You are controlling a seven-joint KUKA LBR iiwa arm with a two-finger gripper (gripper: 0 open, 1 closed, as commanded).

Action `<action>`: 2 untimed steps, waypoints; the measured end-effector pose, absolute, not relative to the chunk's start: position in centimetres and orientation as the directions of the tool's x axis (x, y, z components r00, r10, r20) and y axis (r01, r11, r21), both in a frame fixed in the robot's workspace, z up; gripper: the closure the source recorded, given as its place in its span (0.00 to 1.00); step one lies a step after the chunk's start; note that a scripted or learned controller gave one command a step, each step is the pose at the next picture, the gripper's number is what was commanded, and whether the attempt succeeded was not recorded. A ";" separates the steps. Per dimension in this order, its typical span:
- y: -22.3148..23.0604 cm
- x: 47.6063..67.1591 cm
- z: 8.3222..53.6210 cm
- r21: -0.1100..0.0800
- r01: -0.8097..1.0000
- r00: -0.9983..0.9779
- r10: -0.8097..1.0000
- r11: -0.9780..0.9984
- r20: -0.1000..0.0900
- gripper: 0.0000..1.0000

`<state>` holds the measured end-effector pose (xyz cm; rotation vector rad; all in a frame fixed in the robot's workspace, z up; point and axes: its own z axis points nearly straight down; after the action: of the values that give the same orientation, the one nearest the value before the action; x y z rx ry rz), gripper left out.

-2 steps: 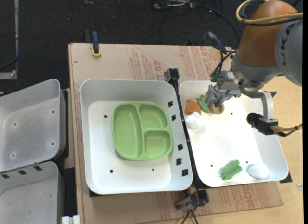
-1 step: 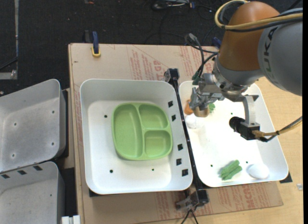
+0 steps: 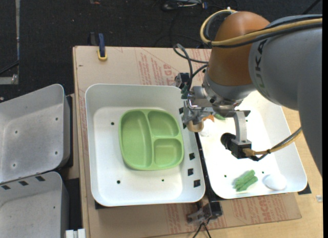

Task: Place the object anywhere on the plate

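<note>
Grey KUKA arm with an orange wrist band

The arm (image 3: pixel 292 63) is smooth matte grey, thick and rounded; a glossy orange band (image 3: pixel 238 40) domes above the wrist; part of the white KUKA lettering (image 3: pixel 259 63) runs along the grey shell; a yellow-tan cable (image 3: pixel 225 29) loops over the orange dome, and thin black wires (image 3: pixel 187 60) trail from the wrist; the metal wrist block is silver and dark, with a black fitting (image 3: pixel 236 146) hanging below.

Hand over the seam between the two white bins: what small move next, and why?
Probably shift the hand left, over the green divided plastic plate in the left white bin. It hangs at the bins' shared edge, beside the plate's right rim. Something small and pale sits at its tip, but I can't tell if it is gripped.
</note>
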<state>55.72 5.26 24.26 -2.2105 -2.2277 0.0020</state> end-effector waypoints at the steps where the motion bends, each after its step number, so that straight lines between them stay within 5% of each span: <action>1: 10.7 55.2 24.6 -0.001 1.000 -0.008 1.000 0.008 0.001 1.00; 2: 15.8 54.6 24.2 -0.001 1.000 -0.007 1.000 0.007 0.001 1.00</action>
<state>54.58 15.80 24.19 -2.2123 -2.2288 0.0007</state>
